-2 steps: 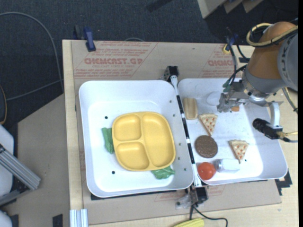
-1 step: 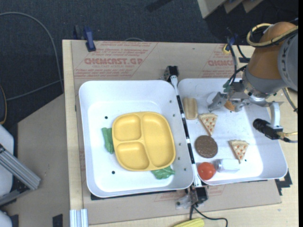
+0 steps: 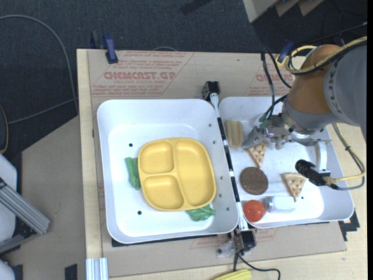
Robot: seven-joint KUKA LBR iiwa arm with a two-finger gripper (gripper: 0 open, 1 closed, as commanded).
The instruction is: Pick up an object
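Grey and orange-banded, the arm's two-finger gripper (image 3: 258, 137) is hanging low in the right white plastic bin (image 3: 341, 206), its fingers looking spread and holding nothing. It is hovering just above a small triangular toy pizza slice (image 3: 257, 154), so the approach step seems underway; next it is needing to descend and close across the slice. That slice is lying beside a tan block (image 3: 234, 133), long axis running up-down, tip pointing toward the brown round disc (image 3: 254, 180).
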